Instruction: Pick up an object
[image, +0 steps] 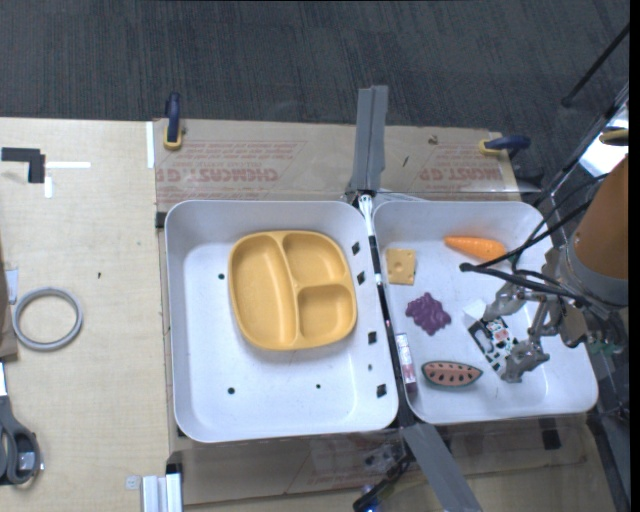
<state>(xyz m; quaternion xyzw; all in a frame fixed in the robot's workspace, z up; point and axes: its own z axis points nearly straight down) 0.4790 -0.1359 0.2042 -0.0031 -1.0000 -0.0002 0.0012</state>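
Note:
The right bin (560, 400) holds an orange carrot (475, 245) at the back, a tan cracker-like square (401, 266) near the divider, a purple grape bunch (429, 313) in the middle and a watermelon slice (452, 374) at the front. My gripper (510, 350) hangs low over the right part of this bin, to the right of the watermelon slice and the grapes. Its fingers stand apart with nothing between them.
A yellow divided plate (293, 289) lies in the left bin (200, 400). A roll of tape (44, 318) and scissors (18, 452) rest on the bench at the left. Two clamps (173, 122) hold cardboard behind the bins.

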